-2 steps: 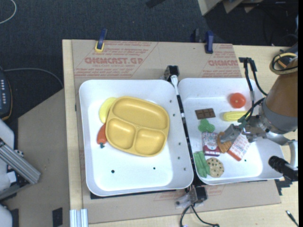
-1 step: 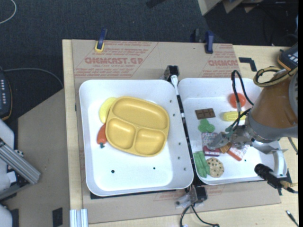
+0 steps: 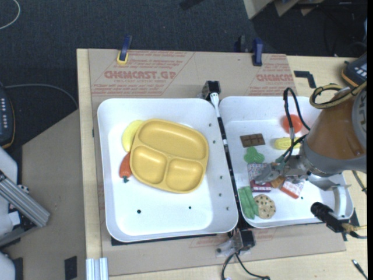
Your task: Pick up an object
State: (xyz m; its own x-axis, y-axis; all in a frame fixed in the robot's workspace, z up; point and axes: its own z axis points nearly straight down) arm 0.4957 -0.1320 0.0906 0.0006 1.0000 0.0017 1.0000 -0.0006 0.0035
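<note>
My gripper [image 3: 271, 174] hangs low over the middle of the right bin [image 3: 233, 112], reaching in from the right. Its metal fingers sit over a small pile: a grey-pink packet [image 3: 255, 170] and a red-and-white wrapper [image 3: 289, 186]. Nearby lie a green toy [image 3: 253, 154], a brown chocolate bar [image 3: 252, 139], a yellow piece [image 3: 284, 143], an orange piece [image 3: 291, 122], a cookie [image 3: 264, 205] and a green pea pod [image 3: 247, 202]. The arm's body hides the bin's right part.
The left bin [image 3: 111, 174] holds a yellow divided tray [image 3: 168, 154], with a yellow item [image 3: 130, 133] and a red-orange pepper [image 3: 125, 167] tucked at its left edge. A black cable [image 3: 290, 107] loops above the right bin. Cardboard surrounds both bins.
</note>
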